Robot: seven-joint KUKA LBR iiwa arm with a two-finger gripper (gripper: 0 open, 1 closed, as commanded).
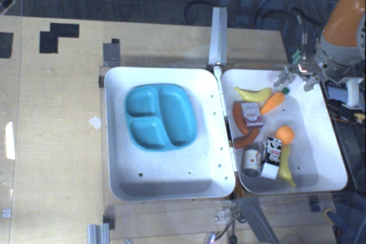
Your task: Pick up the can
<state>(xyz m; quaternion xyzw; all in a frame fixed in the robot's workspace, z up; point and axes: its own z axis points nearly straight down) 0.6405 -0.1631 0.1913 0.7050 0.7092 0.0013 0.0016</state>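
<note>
1. Sitting at centre left of the frame: blue sectioned tray (161,116), smooth moulded plastic, in the left bin (114,140).
2. Lying in the lower middle of the right bin (320,140): can (250,161), small, cylindrical, touching a sausage (246,138) and a milk carton (271,158).
3. Judging the can light, rigid, slick-walled; gripping across its round sides, crowding permitting.
4. Hovering at upper right: claw (297,78), spread open, holding nothing, near a carrot (273,102).

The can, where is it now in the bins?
In the camera view the can lies in the right bin, near its front left corner, just below the sausage and beside the small cow-print carton.
</note>
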